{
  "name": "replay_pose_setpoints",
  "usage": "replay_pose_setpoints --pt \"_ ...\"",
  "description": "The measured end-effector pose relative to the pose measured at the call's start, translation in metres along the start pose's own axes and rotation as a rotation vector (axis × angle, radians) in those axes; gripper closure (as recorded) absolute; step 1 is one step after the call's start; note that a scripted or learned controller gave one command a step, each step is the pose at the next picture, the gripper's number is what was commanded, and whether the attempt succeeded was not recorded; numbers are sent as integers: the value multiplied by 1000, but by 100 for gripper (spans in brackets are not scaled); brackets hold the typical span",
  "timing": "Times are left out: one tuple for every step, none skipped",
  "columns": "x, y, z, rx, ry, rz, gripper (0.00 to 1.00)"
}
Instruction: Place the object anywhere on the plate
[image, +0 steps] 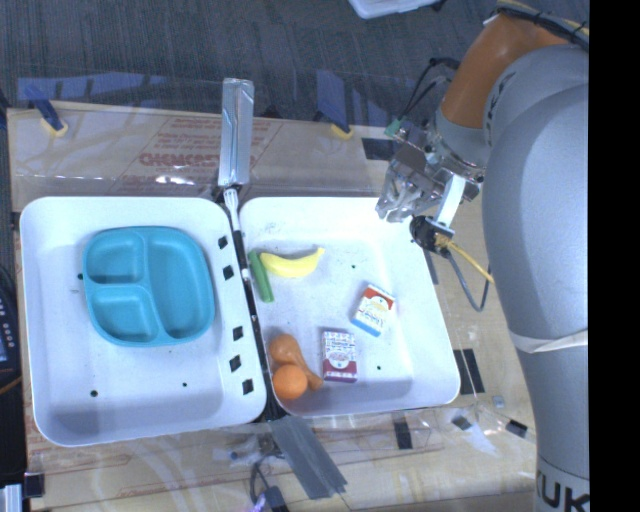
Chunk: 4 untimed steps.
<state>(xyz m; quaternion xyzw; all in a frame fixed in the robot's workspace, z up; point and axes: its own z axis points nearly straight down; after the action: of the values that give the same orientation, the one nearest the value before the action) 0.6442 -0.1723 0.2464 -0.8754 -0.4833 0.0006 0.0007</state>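
The grey arm's two-finger hand (400, 205) is hanging over the far right corner of the right-hand shallow white bin (425, 375), well away from the blue three-compartment plastic plate (148, 283), and its fingers are reading as slightly apart with nothing between them. The plate is sitting in the left-hand white bin (40, 390). Everything that could be carried is lying right of the plate, across the divider: a yellow banana (292, 263) with a green stick-shaped piece (262, 276) touching its end, an orange round fruit (289, 382) pressed against an orange carrot-like piece (288, 351) by the divider wall, and two small red-and-white cartons (373, 310), (339, 355).

Which one is meant is not clear. The likely failures, as I judge them: the fruit is crowding the wall, leaving little finger room; the banana's neighbour may be getting caught along with it; the flat cartons may be slipping out.
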Motion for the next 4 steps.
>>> replay_pose_setpoints --pt "-21 13 99 7 -2 -82 100" --pt "-16 26 116 1 0 -74 100" --pt "-9 21 99 1 0 247 100" --pt "-29 2 -8 0 1 588 100"
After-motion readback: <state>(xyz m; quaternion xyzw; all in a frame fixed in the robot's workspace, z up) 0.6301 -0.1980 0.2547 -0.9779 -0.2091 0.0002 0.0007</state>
